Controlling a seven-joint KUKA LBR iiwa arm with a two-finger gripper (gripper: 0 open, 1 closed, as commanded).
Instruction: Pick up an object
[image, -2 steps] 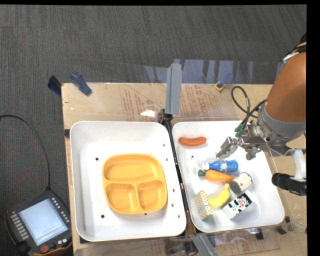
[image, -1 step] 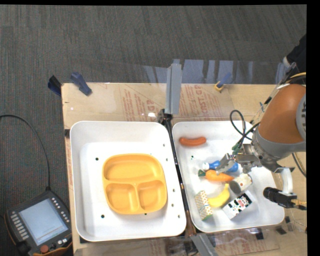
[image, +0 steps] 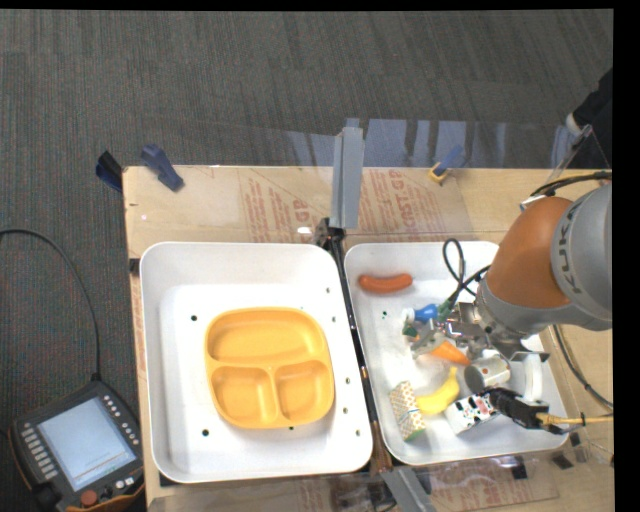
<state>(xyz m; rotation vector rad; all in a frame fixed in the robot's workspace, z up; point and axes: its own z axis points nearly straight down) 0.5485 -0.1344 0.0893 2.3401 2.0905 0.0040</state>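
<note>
The right bin (image: 385, 440) holds several small items. A brown-orange sausage (image: 385, 283) lies near its far wall. A yellow banana (image: 440, 396) sits toward the front, next to a patterned block (image: 407, 409) and a white printed box (image: 474, 413). A blue and green piece (image: 424, 314) and an orange piece (image: 449, 352) lie in the middle. My gripper (image: 447, 334) is low over these two middle pieces, under the grey and orange arm (image: 545, 265). Nothing can be seen held in it.
The left bin (image: 165, 300) carries a yellow divided plate (image: 268, 366). A grey upright post (image: 347, 180) stands behind the gap between the bins. Cables run along the right bin's right side. A teach pendant (image: 75, 445) lies on the floor at lower left.
</note>
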